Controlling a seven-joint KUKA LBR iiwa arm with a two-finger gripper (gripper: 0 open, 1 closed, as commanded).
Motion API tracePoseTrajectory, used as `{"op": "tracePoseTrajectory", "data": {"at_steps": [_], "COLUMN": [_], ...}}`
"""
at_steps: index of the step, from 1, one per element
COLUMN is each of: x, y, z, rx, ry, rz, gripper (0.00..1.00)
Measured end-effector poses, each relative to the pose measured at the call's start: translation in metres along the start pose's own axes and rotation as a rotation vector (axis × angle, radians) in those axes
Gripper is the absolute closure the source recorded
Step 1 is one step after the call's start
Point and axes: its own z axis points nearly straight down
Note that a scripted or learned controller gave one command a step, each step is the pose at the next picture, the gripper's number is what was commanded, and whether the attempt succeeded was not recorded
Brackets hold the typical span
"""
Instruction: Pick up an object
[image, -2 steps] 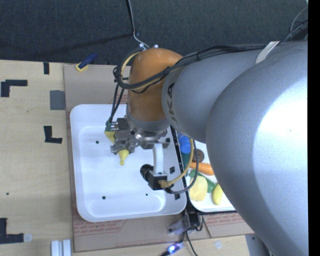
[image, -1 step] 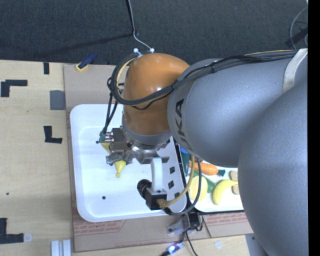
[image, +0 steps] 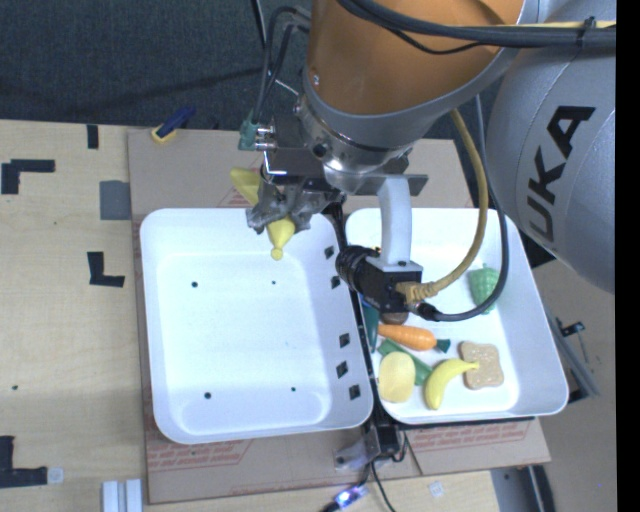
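Note:
My gripper (image: 284, 214) hangs over the far edge of the left bin (image: 152, 330). It is shut on a yellow object (image: 281, 238), whose rounded tip pokes down below the dark fingers (image: 263, 214). A further yellow part (image: 243, 182) shows behind the gripper to the left; I cannot tell whether it belongs to the same object. The held object hangs above the bin floor without touching it.
The right bin (image: 532, 310) holds a carrot (image: 407, 336), a pale yellow fruit (image: 396, 376), a banana (image: 447, 383), a slice of toast (image: 484, 365) and a green item (image: 484, 283). The arm's wrist and cables (image: 390, 275) hang over the divide between the bins.

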Motion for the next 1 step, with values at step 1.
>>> {"op": "tracePoseTrajectory", "data": {"at_steps": [1], "x": [0.0184], "y": [-0.0055], "z": [0.148], "rx": [0.032], "ry": [-0.016], "rz": [0.001], "gripper": [1.0]}}
